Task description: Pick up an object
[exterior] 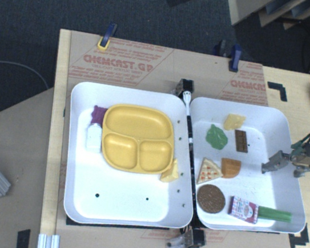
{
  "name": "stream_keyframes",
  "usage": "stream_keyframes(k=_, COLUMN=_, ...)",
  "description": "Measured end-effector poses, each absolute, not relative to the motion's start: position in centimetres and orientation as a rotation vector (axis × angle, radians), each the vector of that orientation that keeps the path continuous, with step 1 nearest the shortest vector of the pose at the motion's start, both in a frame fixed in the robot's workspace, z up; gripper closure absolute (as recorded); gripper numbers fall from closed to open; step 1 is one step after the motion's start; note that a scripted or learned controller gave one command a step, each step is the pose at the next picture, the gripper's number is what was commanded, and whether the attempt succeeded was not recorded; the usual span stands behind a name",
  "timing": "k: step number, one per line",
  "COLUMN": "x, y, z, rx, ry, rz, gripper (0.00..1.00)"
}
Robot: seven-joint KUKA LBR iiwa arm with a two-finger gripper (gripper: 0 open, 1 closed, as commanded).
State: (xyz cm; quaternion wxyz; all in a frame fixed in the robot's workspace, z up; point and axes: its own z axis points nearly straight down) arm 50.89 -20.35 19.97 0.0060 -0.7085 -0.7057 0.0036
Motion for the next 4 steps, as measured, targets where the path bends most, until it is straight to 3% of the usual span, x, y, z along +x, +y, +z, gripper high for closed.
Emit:
stream_keyframes(k=1, x=51.2, y=-20.3, z=20.7, rx=-2.222, ry=-2.222, rz=0.0, gripper=0.0)
stream_keyframes(k=3, x=50.5, y=-20.2, z=9.1, rx=-2.217, ry=-2.217, rz=0.003, gripper=0.0)
stream_keyframes(k=4, x=50.7, y=-20.3, z=10.4, rx=-2.224, ry=-2.221, rz=0.0, gripper=1.0)
